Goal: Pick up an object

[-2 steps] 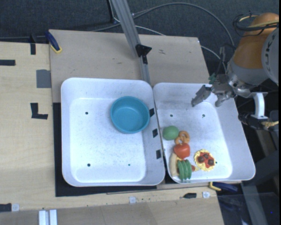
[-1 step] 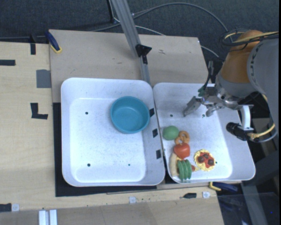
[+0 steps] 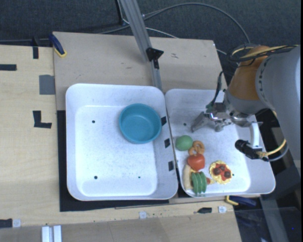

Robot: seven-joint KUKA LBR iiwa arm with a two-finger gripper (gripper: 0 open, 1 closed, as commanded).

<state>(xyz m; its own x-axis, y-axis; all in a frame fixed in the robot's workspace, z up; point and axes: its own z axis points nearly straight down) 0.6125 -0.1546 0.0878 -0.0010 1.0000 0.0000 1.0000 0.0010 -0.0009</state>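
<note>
My gripper point(image 3: 207, 125) hangs over the upper middle of the right bin point(image 3: 257, 183), its fingers spread open with nothing between them. A cluster of small toy foods lies just below and left of it: a green ball point(image 3: 184, 143), an orange pretzel-like piece point(image 3: 197, 147), a red tomato point(image 3: 196, 161), a green vegetable point(image 3: 199, 181) beside a yellow piece point(image 3: 187, 174), and a small pizza point(image 3: 220, 171). The green ball is nearest the gripper, a short way below its left finger. A blue bowl point(image 3: 140, 123) sits in the left bin point(image 3: 91, 180).
A grey metal pole point(image 3: 139, 29) slants down from the top to the gap between the bins. Cables point(image 3: 202, 6) run across the dark floor behind the bench. The arm's body point(image 3: 272, 84) covers the right bin's far right side.
</note>
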